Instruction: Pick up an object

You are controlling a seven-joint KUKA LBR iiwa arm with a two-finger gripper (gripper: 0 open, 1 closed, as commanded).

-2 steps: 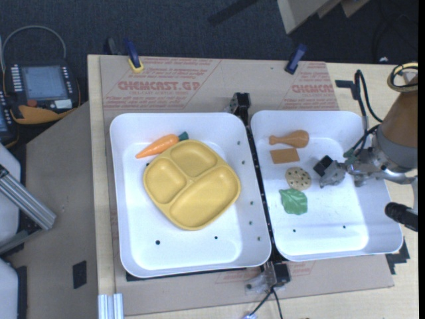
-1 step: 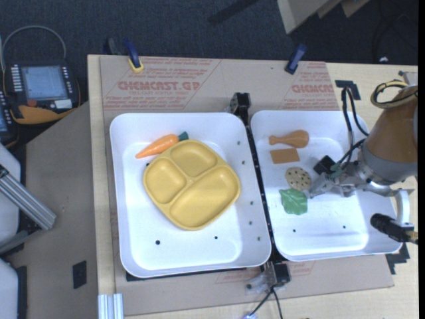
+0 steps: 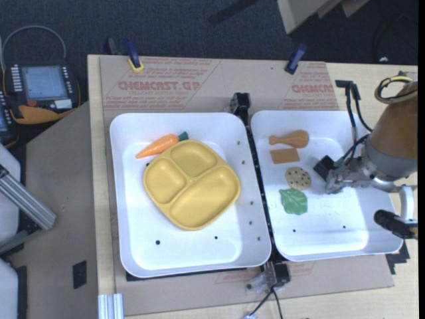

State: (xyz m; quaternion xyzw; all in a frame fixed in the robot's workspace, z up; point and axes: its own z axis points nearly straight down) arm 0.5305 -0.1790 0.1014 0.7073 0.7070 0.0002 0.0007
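- Your pickable stuff is all in the right bin [image 3: 319, 244], lined up down its left half: a tan drumstick [image 3: 290, 139] at the top, a brown flat rectangle [image 3: 284, 155] just below it, then a speckled cookie [image 3: 298, 177], then a green leafy piece [image 3: 293, 201] at the bottom of the line.
- The cookie and the green piece are just about touching; the drumstick and the brown rectangle sit close but look apart.
- The gripper [image 3: 330, 178] is down over the right bin, just to the right of the cookie and the green piece, apart from both. You can see dark and silvery bits at the tip, but honestly you can't tell from this angle how the tip is set, and nothing is visibly in it.
- The arm [image 3: 395, 141] comes in from the right edge, orange band showing above the wrist, with a black cable looping along it.
- Over in the left bin [image 3: 133, 231] you've got a yellow divided plate [image 3: 191, 184] sitting about in the middle, with an orange carrot [image 3: 157, 145] lying against its upper left rim, green top pointing right.
- Both bins sit side by side on a brown board [image 3: 199, 78] with red printing, held by blue clamps [image 3: 135, 55] along the far edge.
- Off to the far left there's a pendant with a screen [image 3: 41, 85].
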